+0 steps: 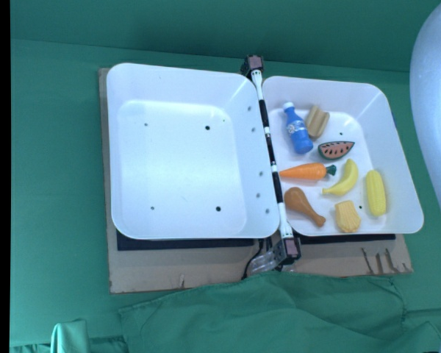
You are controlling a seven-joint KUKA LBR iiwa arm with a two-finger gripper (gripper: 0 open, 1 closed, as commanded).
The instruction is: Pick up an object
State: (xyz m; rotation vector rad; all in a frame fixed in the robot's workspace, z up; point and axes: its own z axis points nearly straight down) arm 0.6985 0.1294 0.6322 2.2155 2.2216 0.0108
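The grey arm loomed at the right edge, its pincer out of sight, so whether it was released or clenched I could not tell. Nothing looked lifted yet; this read as the approach step. The left bin lay bare, the right bin carried every candidate: blue bottle near the divider, carrot below it, banana, corn cob by the right wall, drumstick, watermelon slice. The next move probably called for swinging over the right bin and dropping onto one piece. The bottle and corn had the clearest room; the carrot and banana sat close together.
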